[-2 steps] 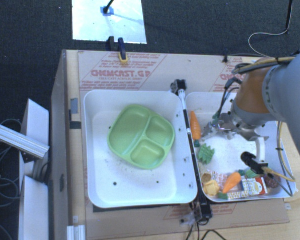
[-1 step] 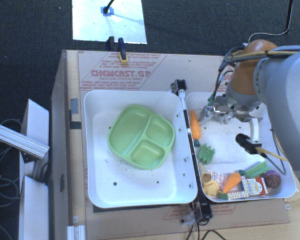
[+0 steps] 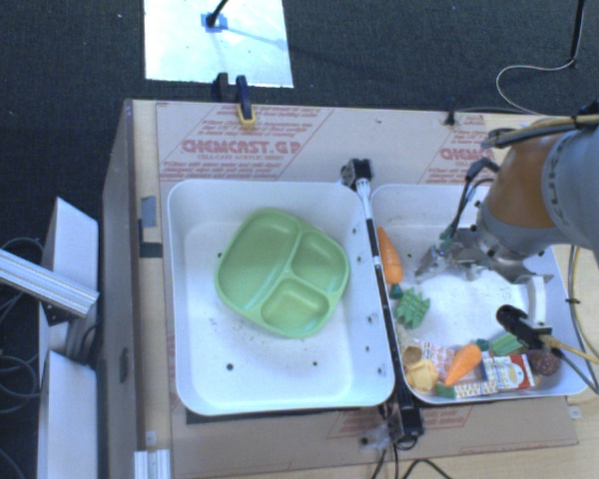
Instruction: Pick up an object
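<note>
Fingers first: from the camera view above, I see my gripper [image 3: 441, 262] low in the right bin [image 3: 429, 213], and its fingers look spread apart with nothing between them. I think they are open like that so they can drop around a toy. The long carrot [image 3: 388, 255] lies near them, along the wall between the bins. The green toy [image 3: 411, 307] sits just below the gripper. A small carrot [image 3: 462, 362] and a packet [image 3: 499, 370] are bunched at the front edge. The green plate [image 3: 283, 272] lies alone in the left bin [image 3: 195, 267]. Nothing is picked up yet.
</note>
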Robot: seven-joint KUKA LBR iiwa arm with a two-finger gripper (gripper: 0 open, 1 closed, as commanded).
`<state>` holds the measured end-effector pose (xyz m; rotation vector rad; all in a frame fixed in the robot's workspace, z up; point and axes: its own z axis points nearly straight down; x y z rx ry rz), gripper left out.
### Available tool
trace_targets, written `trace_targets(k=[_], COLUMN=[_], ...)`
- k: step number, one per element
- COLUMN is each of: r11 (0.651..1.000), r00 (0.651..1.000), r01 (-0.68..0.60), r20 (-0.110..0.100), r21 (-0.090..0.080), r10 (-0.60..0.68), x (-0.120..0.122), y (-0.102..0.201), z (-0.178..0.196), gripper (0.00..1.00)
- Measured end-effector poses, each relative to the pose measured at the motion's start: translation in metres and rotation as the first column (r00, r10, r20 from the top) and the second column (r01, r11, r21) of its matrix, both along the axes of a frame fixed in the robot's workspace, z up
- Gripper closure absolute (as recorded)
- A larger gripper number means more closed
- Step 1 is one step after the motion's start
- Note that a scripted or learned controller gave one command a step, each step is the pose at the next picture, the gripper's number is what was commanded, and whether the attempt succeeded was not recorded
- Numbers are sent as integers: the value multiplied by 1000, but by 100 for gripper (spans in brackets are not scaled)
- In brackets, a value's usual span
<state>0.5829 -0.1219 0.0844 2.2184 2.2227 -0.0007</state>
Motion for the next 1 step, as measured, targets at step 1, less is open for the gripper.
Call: trace_targets(k=[1], r11=[1000], r00=[1000], r01=[-3], r20=[3], r21=[1], r10=[3], x=[63], y=[29], z=[1], gripper=[0])
